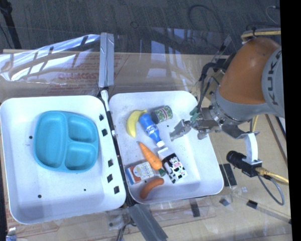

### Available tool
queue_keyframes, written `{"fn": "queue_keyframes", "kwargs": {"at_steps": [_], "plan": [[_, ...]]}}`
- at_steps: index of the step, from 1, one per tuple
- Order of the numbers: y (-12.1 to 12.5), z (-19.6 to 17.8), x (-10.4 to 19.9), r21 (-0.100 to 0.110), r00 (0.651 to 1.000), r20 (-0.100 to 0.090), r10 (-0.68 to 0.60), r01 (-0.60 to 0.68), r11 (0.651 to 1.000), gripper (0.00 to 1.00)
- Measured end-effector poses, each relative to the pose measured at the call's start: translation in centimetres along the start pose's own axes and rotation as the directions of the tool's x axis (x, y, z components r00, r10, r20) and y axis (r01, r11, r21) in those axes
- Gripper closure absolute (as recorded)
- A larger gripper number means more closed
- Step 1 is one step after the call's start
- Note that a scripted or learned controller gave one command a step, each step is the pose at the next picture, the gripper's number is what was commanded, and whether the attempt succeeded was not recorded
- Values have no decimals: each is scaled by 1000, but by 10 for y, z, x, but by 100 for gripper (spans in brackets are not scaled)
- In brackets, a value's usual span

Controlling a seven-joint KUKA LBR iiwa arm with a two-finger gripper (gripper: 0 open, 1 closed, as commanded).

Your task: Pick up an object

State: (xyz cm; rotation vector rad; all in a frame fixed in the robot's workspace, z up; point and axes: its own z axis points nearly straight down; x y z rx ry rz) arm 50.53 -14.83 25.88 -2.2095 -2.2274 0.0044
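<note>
The arm is reaching in over the right bin (206,182), and its end effector (187,128) is hanging above that bin's bare right half, with the small things all lying just to one side of it, toward the divider between the bins. I am seeing nothing between its fingers, and they are standing a little apart, so it is looking empty and partly open to me, though the slant of the view is making the gap hard to judge. Nearest to it, a blue bottle (149,124) is lying flat beside a banana (133,122) and a small can (163,113); further off and nearer the bin's front, a carrot (151,156) is lying at a slant, touching a cow-patterned box (174,168), with a carton (139,172) and a sausage (151,187) beyond those. They are lying loose and jumbled, probably just dumped there as pickings. Well away, past the divider, a blue tray (66,141) is sitting alone in the left bin (19,200), likely there as a big easy target. My guess is the arm is hovering there because it is choosing one, and the bottle or can is looking like the closest reach.
</note>
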Motion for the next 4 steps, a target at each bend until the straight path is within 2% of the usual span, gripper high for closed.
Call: {"fn": "queue_keyframes", "kwargs": {"at_steps": [1,2,3,4], "plan": [[-3,131,37,-5,998,1,-65,65,998,0],[28,168,36,-2,989,1,-149,149,989,0],[28,158,36,-2,988,2,-156,156,988,100],[5,48,73,-5,912,3,-409,409,912,100]]}}
